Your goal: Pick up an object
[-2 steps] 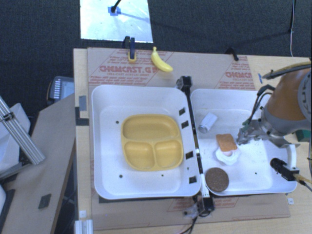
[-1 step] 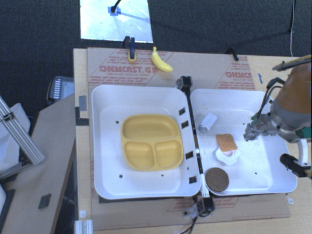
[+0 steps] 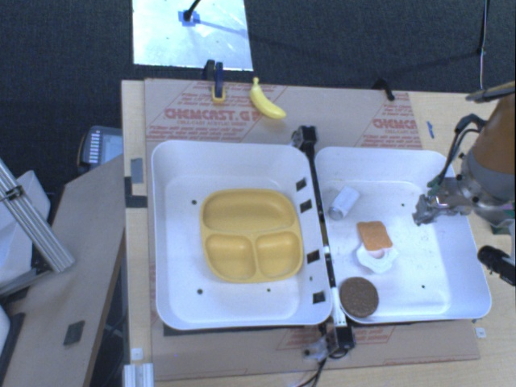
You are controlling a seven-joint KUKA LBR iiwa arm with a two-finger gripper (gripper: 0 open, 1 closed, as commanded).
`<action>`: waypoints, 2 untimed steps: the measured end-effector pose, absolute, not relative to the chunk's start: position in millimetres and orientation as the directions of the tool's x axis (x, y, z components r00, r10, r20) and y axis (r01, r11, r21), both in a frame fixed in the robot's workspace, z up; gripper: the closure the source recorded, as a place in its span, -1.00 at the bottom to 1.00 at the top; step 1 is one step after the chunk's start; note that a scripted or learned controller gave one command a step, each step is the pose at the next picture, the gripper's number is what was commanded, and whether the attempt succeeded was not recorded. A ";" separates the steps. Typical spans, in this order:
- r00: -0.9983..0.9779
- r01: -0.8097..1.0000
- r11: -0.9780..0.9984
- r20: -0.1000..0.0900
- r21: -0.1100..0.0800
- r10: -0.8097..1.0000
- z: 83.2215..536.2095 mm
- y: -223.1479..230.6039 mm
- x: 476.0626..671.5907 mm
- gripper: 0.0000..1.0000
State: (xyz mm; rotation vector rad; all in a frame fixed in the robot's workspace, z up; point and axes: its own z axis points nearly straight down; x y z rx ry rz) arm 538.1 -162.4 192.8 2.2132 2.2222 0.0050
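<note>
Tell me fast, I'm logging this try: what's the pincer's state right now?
Pincer: over the right bin, nothing visibly held; open or closed cannot be told.

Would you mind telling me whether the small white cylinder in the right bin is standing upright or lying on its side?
Lying on its side: the small white cylinder shows its long side, slanting across the right bin floor.

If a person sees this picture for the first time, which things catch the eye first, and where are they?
The yellow divided tray stands out most, lying in the middle of the left bin. Next comes the yellow banana on the board behind that bin. In the right bin lie an orange slab and a brown disc, with the claw near its right side.
</note>
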 end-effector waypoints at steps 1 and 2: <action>-0.004 1.000 0.004 -0.003 0.007 1.000 242.8 -171.7 543.7 1.00; -0.010 1.000 0.010 0.001 0.003 1.000 250.3 -118.4 532.9 1.00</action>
